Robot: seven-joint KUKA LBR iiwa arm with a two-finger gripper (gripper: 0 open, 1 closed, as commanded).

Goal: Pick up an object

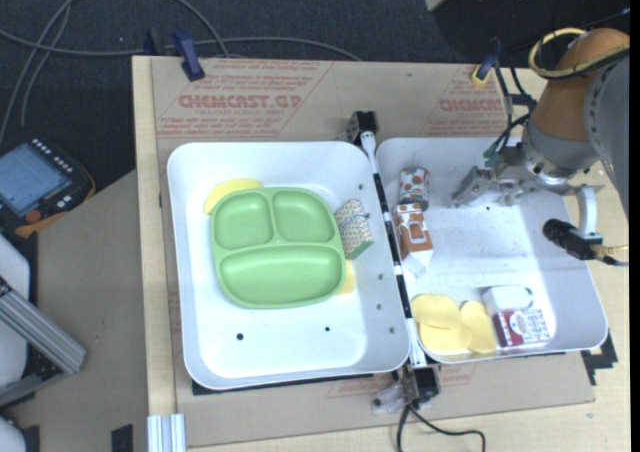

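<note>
My gripper [488, 187] hangs over the far part of the right bin [560, 280], its grey fingers [464, 190] spread open with nothing between them. A small brown can [414, 183] lies just left of it by the bin's left wall. Nearer along that wall is a brown and white packet [412, 233]. Two pale yellow pieces [448, 321] and a red and white carton [517, 315] sit at the bin's near edge. In the left bin [190, 240], a green divided plate [275, 245] lies on a yellow piece [230, 193], with a patterned packet [352, 226] at its right.
The arm's orange band [575, 90] and grey wrist [555, 155] rise at the right bin's far right corner. A black fitting [570, 237] sticks out over that bin's right side. A black divider rail [385, 230] runs between the bins. A handheld controller [35, 185] sits off the bench at left.
</note>
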